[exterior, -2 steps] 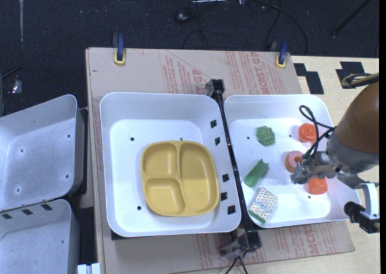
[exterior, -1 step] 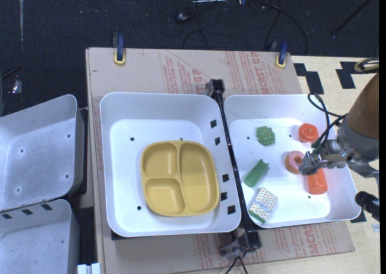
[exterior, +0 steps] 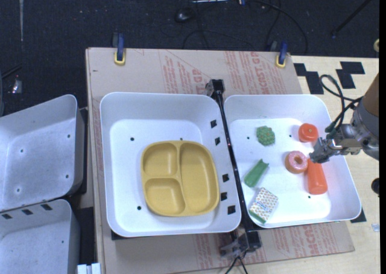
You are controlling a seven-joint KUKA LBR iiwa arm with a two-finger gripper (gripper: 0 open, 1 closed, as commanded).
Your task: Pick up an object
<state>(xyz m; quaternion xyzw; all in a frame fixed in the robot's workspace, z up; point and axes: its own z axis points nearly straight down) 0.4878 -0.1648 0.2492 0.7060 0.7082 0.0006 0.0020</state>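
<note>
Five small items are spread across the right bin (exterior: 283, 105), which sits toward the worktop's (exterior: 157, 70) right edge, and any one of them could serve as the thing to be picked up. The end effector (exterior: 318, 151) is seen near that bin's right wall, hanging just above the top of an orange cylinder (exterior: 316, 179) and just beside a pink ring (exterior: 295, 162); whether its fingers are spread or pressed together cannot be told, and nothing is seen between them.

The orange cylinder is judged the likeliest target. It looks like a light, stiff plastic toy with a smooth and probably slippery skin, so a grip across its narrow width at mid-length would be preferred over a grip at its rounded end. The pink ring looks light and rigid too, and could be taken across its rim. An orange round piece (exterior: 308, 132) lies near the bin's far right corner and may roll if nudged. A green bumpy lump (exterior: 265, 135) and a green stick (exterior: 256, 172) lie nearer the divider between the bins; the stick would be gripped across its short axis. A patterned packet (exterior: 263, 204) at the near edge looks flat and soft, and is judged hardest to lift.

The left bin (exterior: 120, 110) holds a yellow compartment tray (exterior: 180, 177), whose three compartments carry nothing.
</note>
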